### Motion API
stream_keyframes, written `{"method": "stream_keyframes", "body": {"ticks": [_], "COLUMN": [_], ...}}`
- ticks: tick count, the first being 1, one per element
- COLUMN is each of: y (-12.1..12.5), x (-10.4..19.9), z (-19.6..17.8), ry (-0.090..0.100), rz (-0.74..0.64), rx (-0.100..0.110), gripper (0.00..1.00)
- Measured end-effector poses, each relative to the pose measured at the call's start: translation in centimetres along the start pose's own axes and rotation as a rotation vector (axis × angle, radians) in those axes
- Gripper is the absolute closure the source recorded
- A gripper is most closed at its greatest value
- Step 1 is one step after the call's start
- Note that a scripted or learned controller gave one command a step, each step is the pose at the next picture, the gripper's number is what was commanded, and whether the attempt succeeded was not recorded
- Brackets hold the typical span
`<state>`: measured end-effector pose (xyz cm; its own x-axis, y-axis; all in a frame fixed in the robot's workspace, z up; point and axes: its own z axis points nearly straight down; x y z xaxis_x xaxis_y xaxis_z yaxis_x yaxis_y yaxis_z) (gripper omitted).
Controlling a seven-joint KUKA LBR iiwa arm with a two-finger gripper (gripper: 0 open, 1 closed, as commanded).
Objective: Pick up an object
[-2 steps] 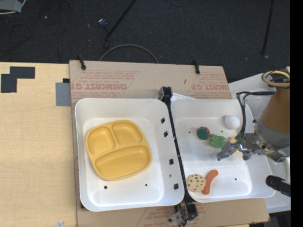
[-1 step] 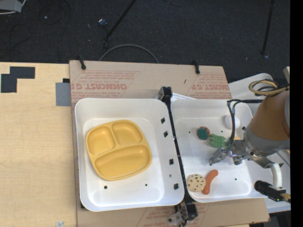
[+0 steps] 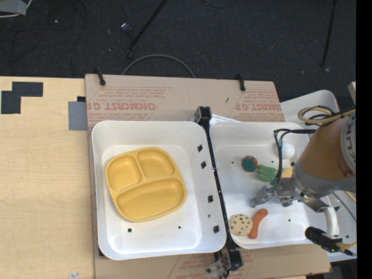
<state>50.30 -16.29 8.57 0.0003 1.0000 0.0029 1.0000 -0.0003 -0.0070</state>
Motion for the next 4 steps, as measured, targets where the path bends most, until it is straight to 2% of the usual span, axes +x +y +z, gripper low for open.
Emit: {"method": "stream_keyframes", "body": {"ticks": [1,3,4], "y": [0.1,-0.3,0.3], "x": [-0.1,1.4,0.9], "z": [-0.9,-11.7,-15.8], "ry": [0.001,-0.003,-0.003], "rz": [0.003,-0.003,-0.003], "rx": [0.0,-0.005,-0.004], "gripper": [1.0,1.0,1.0]}}
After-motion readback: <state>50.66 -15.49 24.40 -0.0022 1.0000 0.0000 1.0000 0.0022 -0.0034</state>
